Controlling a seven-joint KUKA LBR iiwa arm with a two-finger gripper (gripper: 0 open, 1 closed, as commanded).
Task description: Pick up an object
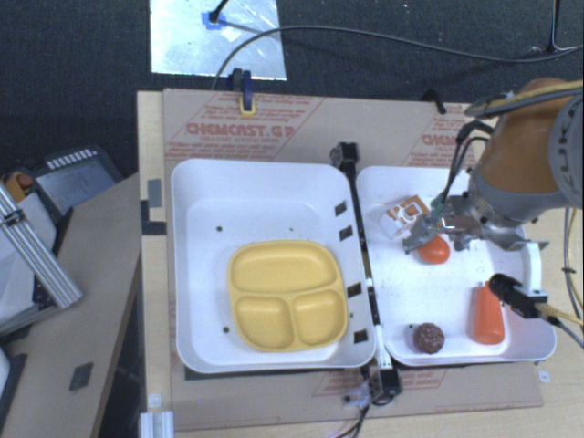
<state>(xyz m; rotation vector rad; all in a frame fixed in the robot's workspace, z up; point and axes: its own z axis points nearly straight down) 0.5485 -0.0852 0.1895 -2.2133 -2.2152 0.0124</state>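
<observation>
- The arm (534, 149) reaches from the right, low over the right bin (392, 313).
- The gripper (429, 235) touches an orange-red ball (434, 250); finger state cannot be told.

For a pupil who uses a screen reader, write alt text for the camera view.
A grey and orange robot arm's tool hangs over a small red-orange ball in the right white bin, which also holds a carrot-like piece, a brown ball and a packet. The left bin holds a yellow divided tray.
</observation>
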